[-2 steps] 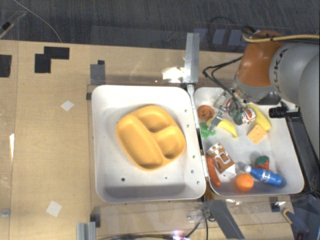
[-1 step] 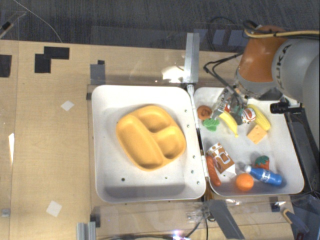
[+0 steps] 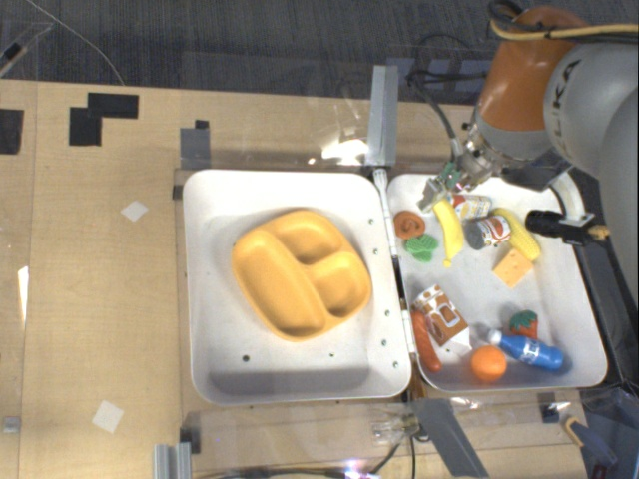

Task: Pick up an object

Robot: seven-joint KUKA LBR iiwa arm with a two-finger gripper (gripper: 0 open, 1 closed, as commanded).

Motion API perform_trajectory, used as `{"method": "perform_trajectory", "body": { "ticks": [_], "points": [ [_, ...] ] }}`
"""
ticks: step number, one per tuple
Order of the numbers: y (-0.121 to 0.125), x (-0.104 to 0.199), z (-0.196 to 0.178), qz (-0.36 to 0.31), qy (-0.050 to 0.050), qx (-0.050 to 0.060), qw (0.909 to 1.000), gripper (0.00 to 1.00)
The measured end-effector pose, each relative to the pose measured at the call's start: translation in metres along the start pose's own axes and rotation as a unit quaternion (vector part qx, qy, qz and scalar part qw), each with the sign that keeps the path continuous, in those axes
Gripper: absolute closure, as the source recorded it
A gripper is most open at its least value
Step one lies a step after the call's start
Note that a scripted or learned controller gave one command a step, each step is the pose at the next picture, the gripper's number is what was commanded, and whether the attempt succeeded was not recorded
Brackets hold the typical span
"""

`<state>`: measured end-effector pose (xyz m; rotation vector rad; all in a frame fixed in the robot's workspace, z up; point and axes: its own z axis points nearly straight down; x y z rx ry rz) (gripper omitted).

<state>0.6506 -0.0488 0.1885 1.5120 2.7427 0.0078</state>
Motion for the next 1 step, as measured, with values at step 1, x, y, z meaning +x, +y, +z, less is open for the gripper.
{"method": "perform_trajectory", "body": {
  "ticks": [1],
  "points": [
    [0.0347,0.0463,0.0026,0.224,0.001,0.003,0.9745,1.0]
  ]
}}
